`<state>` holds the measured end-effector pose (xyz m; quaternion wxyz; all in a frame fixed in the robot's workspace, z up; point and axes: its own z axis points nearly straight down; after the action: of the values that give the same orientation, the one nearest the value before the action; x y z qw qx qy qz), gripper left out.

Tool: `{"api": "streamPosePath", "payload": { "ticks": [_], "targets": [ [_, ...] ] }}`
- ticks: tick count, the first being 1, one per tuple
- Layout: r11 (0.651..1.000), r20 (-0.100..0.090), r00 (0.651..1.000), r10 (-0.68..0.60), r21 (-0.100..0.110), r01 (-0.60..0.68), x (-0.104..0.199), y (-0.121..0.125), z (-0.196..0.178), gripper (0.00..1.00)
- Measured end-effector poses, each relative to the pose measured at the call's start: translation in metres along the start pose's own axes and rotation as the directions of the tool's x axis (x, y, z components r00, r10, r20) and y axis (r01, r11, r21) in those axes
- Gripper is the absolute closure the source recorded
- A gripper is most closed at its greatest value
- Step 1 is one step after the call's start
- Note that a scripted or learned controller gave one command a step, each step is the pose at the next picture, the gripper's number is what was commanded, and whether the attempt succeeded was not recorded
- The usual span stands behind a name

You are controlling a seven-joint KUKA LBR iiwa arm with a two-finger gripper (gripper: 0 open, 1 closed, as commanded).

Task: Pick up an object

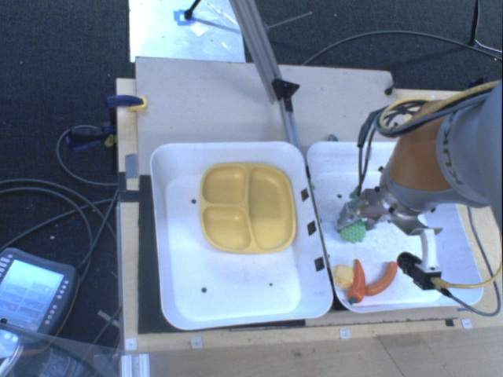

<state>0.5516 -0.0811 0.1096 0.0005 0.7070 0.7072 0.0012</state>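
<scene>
Seen from above at a slant, a wooden bench (pixel 212 93) carries two shallow white bins side by side. The left bin (pixel 177 289) holds a yellow plastic plate with three compartments (pixel 247 207), lying flat near the bin's middle. The grey arm with its orange band (pixel 420 163) reaches in from the right, over the right bin (pixel 338 163). Its gripper (pixel 360 218) is low in that bin, right at a small green knobbly object (pixel 353 231), which lies just under the fingertips and touches them. Whether the jaws are spread or pinching the green object cannot be told from this angle. Nearer the front wall of the right bin lie a small yellow piece (pixel 343 275), an orange-red chilli-shaped toy (pixel 358 281) and an orange sausage-shaped toy (pixel 382 278), close together. A teach pendant (pixel 27 289) rests on the dark floor at lower left.
</scene>
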Motion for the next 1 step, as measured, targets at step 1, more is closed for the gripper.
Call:
{"api": "streamPosePath", "payload": {
  "ticks": [1],
  "targets": [
    [1.000, 0.001, 1.000, -0.005, -0.003, 0.005, -0.0006, 0.0048, -0.0436, 1.00]
  ]
}}
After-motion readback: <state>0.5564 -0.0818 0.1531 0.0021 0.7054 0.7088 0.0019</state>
